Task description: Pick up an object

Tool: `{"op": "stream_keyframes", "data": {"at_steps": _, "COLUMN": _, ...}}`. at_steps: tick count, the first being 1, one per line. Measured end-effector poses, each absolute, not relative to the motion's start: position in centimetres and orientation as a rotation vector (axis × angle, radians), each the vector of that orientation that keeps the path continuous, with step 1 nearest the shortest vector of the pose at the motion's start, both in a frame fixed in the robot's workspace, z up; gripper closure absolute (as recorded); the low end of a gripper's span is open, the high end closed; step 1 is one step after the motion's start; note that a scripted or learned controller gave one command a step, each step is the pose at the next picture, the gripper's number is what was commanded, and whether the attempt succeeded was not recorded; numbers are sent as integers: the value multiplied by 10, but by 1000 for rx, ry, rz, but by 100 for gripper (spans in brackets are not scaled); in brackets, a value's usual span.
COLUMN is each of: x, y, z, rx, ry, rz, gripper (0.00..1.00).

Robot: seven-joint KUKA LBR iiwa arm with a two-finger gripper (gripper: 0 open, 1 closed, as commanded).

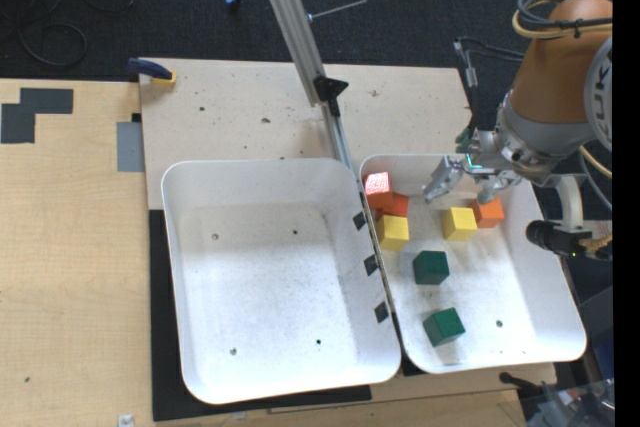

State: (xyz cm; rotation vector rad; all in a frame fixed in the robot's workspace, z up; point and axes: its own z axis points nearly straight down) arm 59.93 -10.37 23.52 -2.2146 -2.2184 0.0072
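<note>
Table up top, two white bins sitting on it. Left bin just shows speckled white floor. Right bin has all the blocks: a pink one on an orange one, a yellow block touching that, two green blocks lower down, then another yellow and orange pair. Gripper hangs just above that pair, fingers spread apart, nothing between them.
</note>
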Motion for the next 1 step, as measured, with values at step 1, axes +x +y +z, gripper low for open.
{"op": "stream_keyframes", "data": {"at_steps": 1, "x": 600, "y": -105, "z": 238, "rx": -2220, "ry": -2219, "rz": 3, "gripper": 0}}
